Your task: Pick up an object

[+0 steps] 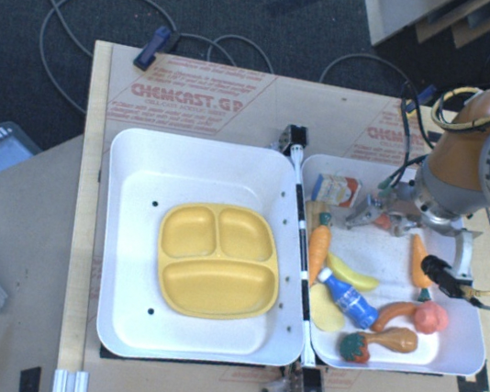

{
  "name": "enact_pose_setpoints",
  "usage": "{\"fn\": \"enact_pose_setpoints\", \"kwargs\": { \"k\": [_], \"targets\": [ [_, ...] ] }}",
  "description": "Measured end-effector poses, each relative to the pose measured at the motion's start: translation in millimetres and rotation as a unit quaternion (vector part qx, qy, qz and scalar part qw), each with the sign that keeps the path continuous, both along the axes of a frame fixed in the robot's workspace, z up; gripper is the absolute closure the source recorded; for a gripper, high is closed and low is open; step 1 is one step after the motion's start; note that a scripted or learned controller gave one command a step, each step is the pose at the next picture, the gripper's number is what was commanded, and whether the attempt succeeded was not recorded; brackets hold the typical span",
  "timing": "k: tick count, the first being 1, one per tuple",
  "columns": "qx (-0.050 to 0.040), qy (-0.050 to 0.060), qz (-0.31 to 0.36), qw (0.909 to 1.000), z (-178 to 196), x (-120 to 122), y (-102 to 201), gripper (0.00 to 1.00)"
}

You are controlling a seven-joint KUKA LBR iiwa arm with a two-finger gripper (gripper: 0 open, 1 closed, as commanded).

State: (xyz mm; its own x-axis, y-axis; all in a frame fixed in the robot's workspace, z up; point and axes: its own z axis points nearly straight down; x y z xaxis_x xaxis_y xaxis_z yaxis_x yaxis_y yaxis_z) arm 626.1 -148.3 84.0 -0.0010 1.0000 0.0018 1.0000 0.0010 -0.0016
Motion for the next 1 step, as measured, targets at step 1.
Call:
{"fn": "enact_pose_setpoints", "kwargs": {
  "k": [1],
  "targets": [
    [-0.0013, -0.003, 0.001, 1.0000, 46.1, 41.6, 28.5, 0.00]
  ]
}}
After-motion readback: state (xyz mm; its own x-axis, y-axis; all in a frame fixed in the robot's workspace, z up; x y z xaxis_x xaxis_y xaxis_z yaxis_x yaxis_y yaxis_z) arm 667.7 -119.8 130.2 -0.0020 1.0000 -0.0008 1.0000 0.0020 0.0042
